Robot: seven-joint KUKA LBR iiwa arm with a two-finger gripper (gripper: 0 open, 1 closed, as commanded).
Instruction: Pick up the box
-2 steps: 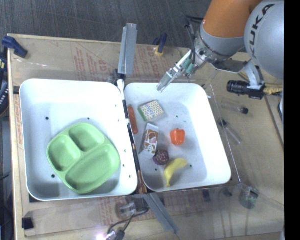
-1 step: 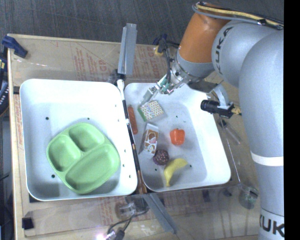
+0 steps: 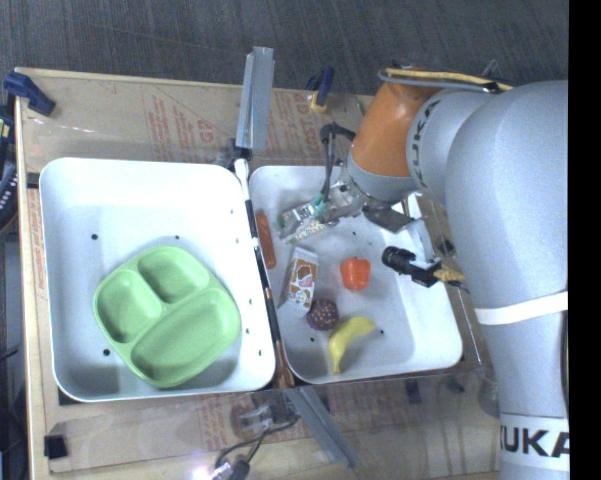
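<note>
The box (image 3: pixel 302 278) is a small white and brown carton lying flat in the right bin (image 3: pixel 430 338), near that bin's left wall. My gripper (image 3: pixel 312 218) reaches down into the back of the same bin, a little behind the box and apart from it. Its tip looks grey and cluttered from this angle. The orange wrist band (image 3: pixel 385 138) and the grey arm cover the bin's back right corner.
In the right bin lie a brown sausage (image 3: pixel 266 240) along the left wall, an orange-red pepper (image 3: pixel 355 273), a dark purple grape bunch (image 3: pixel 322 314) and a banana (image 3: pixel 348 340). The left bin (image 3: pixel 70 198) holds a green divided plate (image 3: pixel 167 313).
</note>
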